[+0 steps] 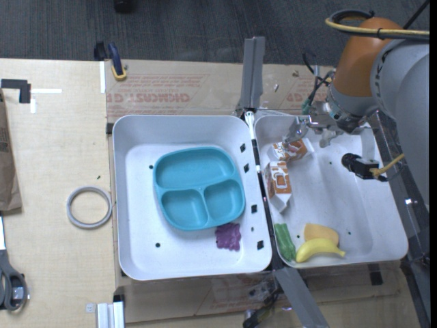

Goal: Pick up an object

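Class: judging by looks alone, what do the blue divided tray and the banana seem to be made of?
Blue divided tray: probably moulded plastic, matte with a soft sheen, one even colour, rounded compartment walls. Banana: likely a plastic toy, uniformly yellow and smooth, though a real fruit cannot be ruled out.

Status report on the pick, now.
Gripper low over right bin, far left corner. Snack packet just beneath, not seen gripped. Banana near front, untouched.

We see two white bins (130, 203), a light-blue divided tray (198, 186), purple grapes (229, 236), a yellow banana (319, 249), a green pod (284, 241), an orange-and-white printed packet (278, 180), a grey tape ring (89, 206), and the orange arm band (358, 60).
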### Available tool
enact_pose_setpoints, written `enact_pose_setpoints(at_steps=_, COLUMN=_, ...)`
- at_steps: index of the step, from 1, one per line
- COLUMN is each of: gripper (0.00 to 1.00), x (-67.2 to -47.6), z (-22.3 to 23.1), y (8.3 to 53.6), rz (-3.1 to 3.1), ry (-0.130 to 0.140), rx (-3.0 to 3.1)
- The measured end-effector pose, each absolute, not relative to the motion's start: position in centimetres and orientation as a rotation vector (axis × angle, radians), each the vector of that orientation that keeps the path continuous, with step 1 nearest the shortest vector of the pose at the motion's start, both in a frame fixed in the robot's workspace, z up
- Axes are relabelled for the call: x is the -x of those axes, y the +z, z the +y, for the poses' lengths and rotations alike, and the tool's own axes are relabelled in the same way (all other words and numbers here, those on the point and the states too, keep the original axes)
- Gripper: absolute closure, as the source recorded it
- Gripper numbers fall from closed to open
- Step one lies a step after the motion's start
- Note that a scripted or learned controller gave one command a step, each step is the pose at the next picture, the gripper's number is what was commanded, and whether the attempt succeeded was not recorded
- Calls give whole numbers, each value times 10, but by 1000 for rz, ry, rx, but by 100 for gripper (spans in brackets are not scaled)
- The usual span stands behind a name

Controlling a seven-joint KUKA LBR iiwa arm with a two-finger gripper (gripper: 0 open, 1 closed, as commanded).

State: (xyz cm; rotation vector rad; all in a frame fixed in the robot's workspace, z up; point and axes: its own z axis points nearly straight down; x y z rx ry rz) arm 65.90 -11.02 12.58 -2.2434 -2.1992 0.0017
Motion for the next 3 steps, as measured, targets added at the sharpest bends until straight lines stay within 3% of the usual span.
enact_pose_setpoints(at_steps=1, gripper=0, x=-665, z=-104, y=118, rz=-2661, ry=-14, rx=1706)
enact_pose_setpoints(at_steps=2, gripper=0, x=-632, z=-153, y=171, rz=-2690, ry=0, rx=1630)
enact_pose_setpoints(at_steps=3, gripper=0, x=-631, z=-172, y=187, rz=-2574, ry=0, rx=1804)
